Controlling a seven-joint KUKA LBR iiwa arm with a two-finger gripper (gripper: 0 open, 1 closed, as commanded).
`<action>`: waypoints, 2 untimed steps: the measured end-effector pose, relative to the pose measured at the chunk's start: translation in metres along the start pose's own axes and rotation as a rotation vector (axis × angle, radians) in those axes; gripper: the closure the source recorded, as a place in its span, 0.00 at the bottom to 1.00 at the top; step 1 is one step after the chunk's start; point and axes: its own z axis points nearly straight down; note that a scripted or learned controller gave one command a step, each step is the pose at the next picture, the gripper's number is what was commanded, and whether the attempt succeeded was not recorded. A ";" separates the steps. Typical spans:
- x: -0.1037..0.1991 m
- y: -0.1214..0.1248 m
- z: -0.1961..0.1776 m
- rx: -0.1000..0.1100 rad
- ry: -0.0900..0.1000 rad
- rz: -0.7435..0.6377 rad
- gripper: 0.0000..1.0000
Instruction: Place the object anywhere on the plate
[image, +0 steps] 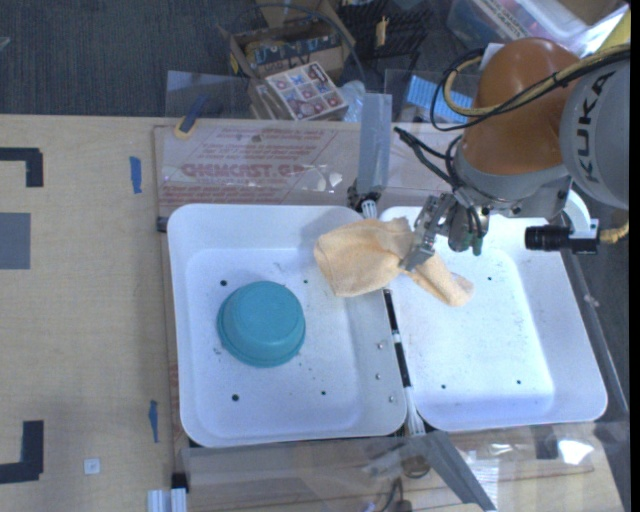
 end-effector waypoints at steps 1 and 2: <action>0.044 0.032 -0.011 0.000 0.000 -0.363 1.00; 0.092 0.054 -0.018 0.000 0.000 -0.365 1.00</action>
